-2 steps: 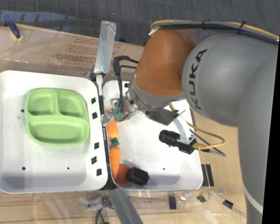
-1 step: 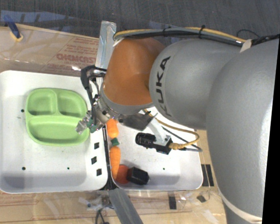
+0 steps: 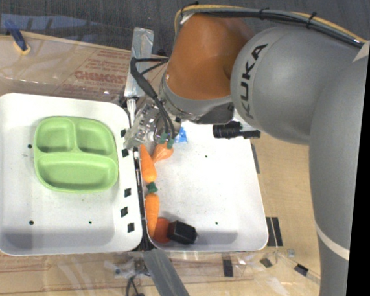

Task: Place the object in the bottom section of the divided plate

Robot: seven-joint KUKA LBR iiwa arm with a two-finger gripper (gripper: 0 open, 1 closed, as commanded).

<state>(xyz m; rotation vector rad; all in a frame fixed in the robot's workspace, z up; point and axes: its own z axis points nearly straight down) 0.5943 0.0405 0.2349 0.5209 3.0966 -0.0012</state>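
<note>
Across the middle of the frame, two shallow white bins sit side by side on the bench (image 3: pixel 64 54). Left bin (image 3: pixel 8 225) holds a green divided plate (image 3: pixel 77 153) in its upper half; the plate has two small sections along its top and one wide section along its bottom, and all three look bare. The plate lies flat, near the wall shared with the right bin (image 3: pixel 232 201).

At the left edge of the right bin, close against that shared wall, several orange carrot-shaped toys lie in a rough column. One carrot (image 3: pixel 148 163) lies lengthwise just below the gripper; a second carrot (image 3: pixel 164 152) sits tilted beside it, right under the gripper's tip. Lower down is another orange carrot (image 3: pixel 152 207), and below it a further orange piece (image 3: pixel 161 230) touches a small black object (image 3: pixel 182 232) in the bin's lower left corner. A small blue item (image 3: pixel 181 136) peeks out by the gripper, mostly hidden.

From the upper right, the grey arm (image 3: pixel 295 83) with its orange band (image 3: pixel 204 48) reaches down so that the gripper (image 3: pixel 149 131) hangs over the upper left corner of the right bin, at the dividing wall. Cables and metal parts crowd the tip, so I cannot tell how far apart the fingers are, or whether they hold the carrot beneath them.
</note>
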